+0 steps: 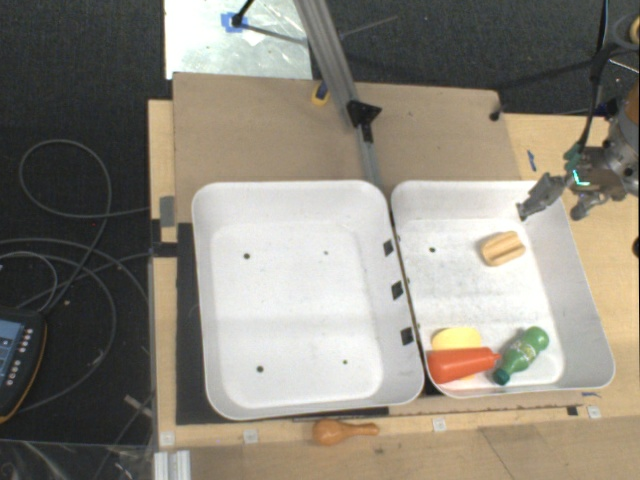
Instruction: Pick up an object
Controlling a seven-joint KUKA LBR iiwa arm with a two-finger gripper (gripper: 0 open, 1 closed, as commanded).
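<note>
Left bin (215,298): white, shallow, butted against its neighbour along the centre seam. Nothing to pick lies in it.

Bench (440,128), front edge: one small tan pear-shaped piece (345,430) lies outside both bins, just ahead of the left bin's front right corner. Judged out of play, as it sits beyond the bin walls.

Right bin (590,328): holds all four candidate objects. A yellow piece (455,338), an orange-red carrot-shaped piece (462,364) and a green bottle-shaped piece (521,354) are crowded together in the front edge; yellow and carrot touch, and the bottle's lower end meets the carrot's tip. Likely they have settled against the sloped front wall. A tan bread-roll-shaped piece (501,248) lies alone toward the bin's back right, well apart from the cluster.

Gripper (558,198): poised over the back right corner of the right bin, above its rim. The two fingers stand spread apart with nothing between them; no object is held.

Assessment: pick not yet made. The roll is the nearest target and the easiest, having free space on all sides. The front cluster risks a double contact or a slip.
</note>
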